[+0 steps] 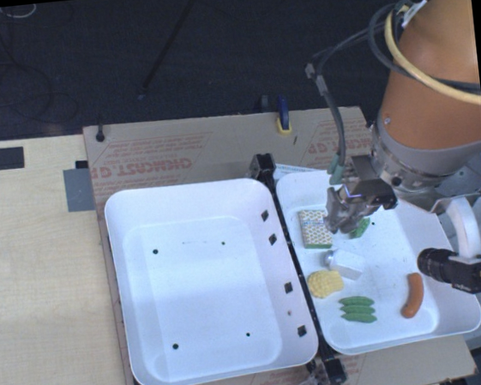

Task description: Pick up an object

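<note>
A: Where is the hand (344,219)?
B: Right of centre in the frame, low over the right bin (429,330), beside the checkered block (314,228). Whether its fingers are open or closed cannot be told.
A: And the objects?
B: Below it lie the yellow corn (325,284), green pea pods (357,309) and, lower right, an orange sausage (412,295). The left bin (130,286) sits beside it on the worktop (40,322)
</note>
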Robot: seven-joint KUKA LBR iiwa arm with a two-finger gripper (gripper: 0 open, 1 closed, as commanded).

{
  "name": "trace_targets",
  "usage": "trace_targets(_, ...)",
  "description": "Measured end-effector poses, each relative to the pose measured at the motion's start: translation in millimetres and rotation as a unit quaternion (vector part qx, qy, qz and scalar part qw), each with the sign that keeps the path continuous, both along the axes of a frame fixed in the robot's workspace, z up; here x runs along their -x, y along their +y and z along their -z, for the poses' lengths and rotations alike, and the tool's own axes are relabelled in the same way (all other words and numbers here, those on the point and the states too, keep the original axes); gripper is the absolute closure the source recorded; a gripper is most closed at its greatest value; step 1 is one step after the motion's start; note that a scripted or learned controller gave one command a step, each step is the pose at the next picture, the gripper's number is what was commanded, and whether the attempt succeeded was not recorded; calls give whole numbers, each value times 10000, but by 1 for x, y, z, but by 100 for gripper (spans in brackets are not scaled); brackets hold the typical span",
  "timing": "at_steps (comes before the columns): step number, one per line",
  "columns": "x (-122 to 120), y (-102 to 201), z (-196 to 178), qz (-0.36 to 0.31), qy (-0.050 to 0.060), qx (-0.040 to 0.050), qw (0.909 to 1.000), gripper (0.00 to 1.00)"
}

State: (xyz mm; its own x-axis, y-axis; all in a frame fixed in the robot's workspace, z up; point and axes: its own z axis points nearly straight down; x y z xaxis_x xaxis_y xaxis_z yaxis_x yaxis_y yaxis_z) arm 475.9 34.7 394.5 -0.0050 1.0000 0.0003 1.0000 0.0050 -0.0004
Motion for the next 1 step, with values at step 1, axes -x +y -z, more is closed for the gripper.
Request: trace_targets(1, -66, 17, -151, 9, -72, 0, 10000, 100)
